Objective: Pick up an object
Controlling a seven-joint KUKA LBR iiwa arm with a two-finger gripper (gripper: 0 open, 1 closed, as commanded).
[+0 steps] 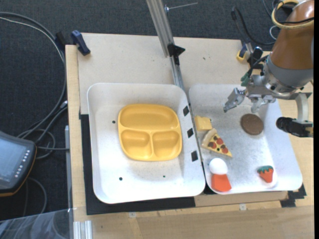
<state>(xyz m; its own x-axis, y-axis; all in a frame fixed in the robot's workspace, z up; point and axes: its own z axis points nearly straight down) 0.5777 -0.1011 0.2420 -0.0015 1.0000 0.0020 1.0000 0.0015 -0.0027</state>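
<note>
Brown cookie [252,124] lay just below the open, empty gripper [246,101]; the approach step looked underway, needing descent and closure next.

Single camera looking down at a slant from above the desk [124,59], framing both white bins: left bin [99,133], right bin [284,153]. It is standing far enough off to be taking in the dark floor [35,59] around the desk. Arm [294,39] entering from view's right.
</note>
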